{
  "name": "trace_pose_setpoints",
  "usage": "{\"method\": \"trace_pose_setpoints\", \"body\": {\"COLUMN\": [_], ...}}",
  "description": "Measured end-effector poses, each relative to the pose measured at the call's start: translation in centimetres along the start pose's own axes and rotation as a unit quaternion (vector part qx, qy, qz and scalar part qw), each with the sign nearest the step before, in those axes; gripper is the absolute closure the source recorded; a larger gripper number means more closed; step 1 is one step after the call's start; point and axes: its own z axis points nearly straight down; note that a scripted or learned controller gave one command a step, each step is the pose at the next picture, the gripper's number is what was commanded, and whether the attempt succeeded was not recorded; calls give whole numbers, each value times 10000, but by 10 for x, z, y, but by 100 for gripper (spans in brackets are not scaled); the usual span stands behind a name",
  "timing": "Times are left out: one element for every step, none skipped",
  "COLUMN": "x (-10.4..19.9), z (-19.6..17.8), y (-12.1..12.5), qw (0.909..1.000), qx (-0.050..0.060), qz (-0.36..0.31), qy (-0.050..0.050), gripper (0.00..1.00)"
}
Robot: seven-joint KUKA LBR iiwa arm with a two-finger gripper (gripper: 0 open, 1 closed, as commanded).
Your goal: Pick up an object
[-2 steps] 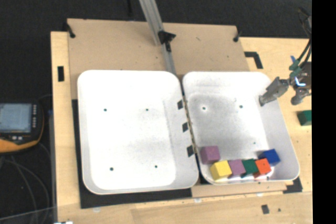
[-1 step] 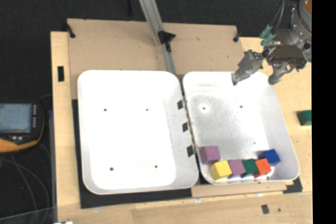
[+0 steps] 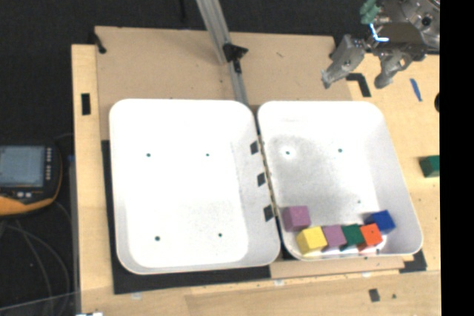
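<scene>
Blocks [image 3: 337, 233]: clustered along near edge of right bin [image 3: 392, 152], untouched.
Arm: reaches in from upper right, above bench beyond right bin.
Gripper [image 3: 363, 70]: fingers spread apart, holding nothing.

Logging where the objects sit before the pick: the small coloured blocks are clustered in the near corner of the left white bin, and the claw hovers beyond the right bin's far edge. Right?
Not quite. The camera view shows the small coloured blocks in the right white bin, not the left white bin. The claw does hover beyond its far edge.
</scene>
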Motion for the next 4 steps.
{"method": "trace_pose_setpoints", "body": {"x": [79,31,-46,-43], "z": [161,98,79,148], "y": [34,-17,7,33], "qw": [10000,10000,10000,10000], "qx": [66,-17,3,55], "qz": [-2,44,57,30], "qy": [3,7,-11,0], "gripper": [0,0,0,0]}}
